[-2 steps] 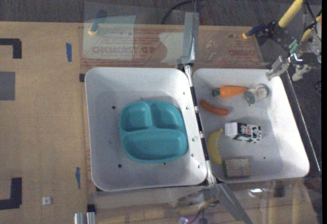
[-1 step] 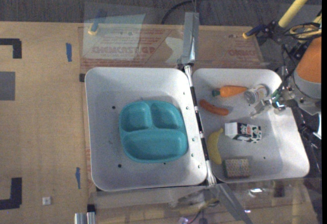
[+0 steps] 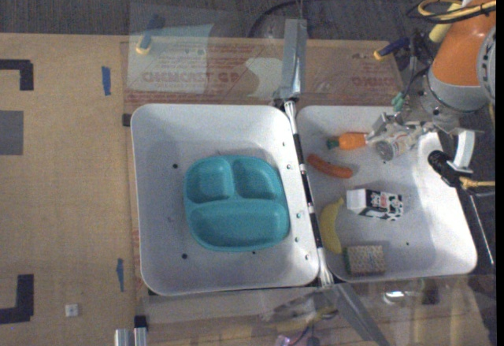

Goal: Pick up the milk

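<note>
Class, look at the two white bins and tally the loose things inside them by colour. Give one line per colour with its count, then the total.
Orange: 2, the carrot and the sausage
Teal: 1, the divided plate
Yellow: 1, the banana
White with black: 1, the milk carton
Tan: 1, the sponge-like block
Total: 6

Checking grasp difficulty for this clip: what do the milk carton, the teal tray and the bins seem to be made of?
Milk carton: looks like printed cardboard or a plastic toy copy, white with black patches, matte; too small to settle. Divided teal tray: probably moulded plastic, judging by its rounded compartments and soft sheen. White bins: smooth, likely plastic or coated sheet, with even shading and rounded corners.
</note>
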`<state>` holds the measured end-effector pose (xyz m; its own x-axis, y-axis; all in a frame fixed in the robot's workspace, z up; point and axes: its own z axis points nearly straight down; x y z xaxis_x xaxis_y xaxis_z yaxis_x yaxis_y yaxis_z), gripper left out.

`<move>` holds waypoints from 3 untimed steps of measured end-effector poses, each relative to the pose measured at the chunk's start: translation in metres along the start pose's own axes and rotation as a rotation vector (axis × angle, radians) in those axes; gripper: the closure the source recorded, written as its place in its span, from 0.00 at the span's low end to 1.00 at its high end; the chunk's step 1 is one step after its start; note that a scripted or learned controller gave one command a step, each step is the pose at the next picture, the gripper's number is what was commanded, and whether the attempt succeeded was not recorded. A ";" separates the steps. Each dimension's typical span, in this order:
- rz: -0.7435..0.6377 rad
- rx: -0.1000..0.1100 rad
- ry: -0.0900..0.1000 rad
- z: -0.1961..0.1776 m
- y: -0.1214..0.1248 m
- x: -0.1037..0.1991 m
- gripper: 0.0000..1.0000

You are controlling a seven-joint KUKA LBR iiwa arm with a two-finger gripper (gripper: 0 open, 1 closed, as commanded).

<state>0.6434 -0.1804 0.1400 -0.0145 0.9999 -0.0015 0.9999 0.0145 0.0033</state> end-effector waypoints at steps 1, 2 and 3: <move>-0.097 -0.036 -0.015 0.023 0.002 0.010 0.00; -0.591 -0.052 -0.039 0.027 -0.031 0.007 0.00; -0.493 -0.002 -0.001 -0.037 -0.039 -0.009 0.00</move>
<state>0.6048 -0.1902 0.1772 -0.4864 0.8737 -0.0045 0.8737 0.4864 0.0043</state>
